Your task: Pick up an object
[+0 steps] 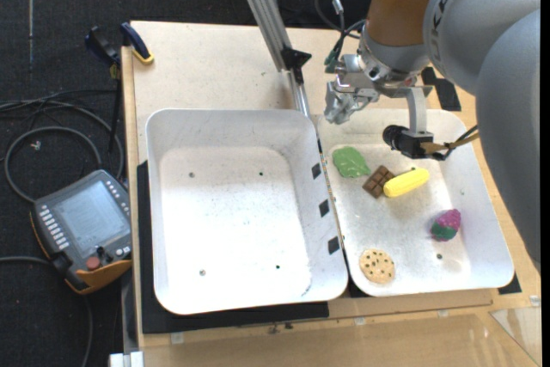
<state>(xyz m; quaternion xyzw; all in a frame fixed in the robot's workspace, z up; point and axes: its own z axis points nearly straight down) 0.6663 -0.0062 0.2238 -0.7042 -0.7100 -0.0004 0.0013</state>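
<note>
Your arm (pixel 464 4) is reaching in from the right, its orange band sitting above the wrist, and the hand (pixel 344 109) is hanging over the far left corner of the right bin (pixel 481 266), just beside the ridge where the two bins meet. Nothing is sitting between its fingers (pixel 333 112); whether they are spread or closed, you cannot tell from this slant, because they are small and blurred against the tabletop (pixel 215 64).

You are looking at five things lying in the right bin. A green object (pixel 351 162) is resting nearest the hand, just below it in the view and apart from it. A small brown block (pixel 376 181) is lying just beside the green one, touching or almost touching a yellow banana-shaped object (pixel 406 182) on its right. A purple and green object (pixel 445 224) is sitting farther toward the near right side, well apart from the others. A round cookie-like piece (pixel 376 266) is lying near the front edge of the bin.

The left bin (pixel 172 133) is sitting beside the right one, showing a few dark specks on its floor. A grey metal rail (pixel 262 4) is slanting down across the tabletop toward the seam between the bins. A black cable end (pixel 408 140) is dangling from the arm over the far side of the right bin. A control pendant (pixel 82 223) is lying on the floor to the left of the tabletop.
</note>
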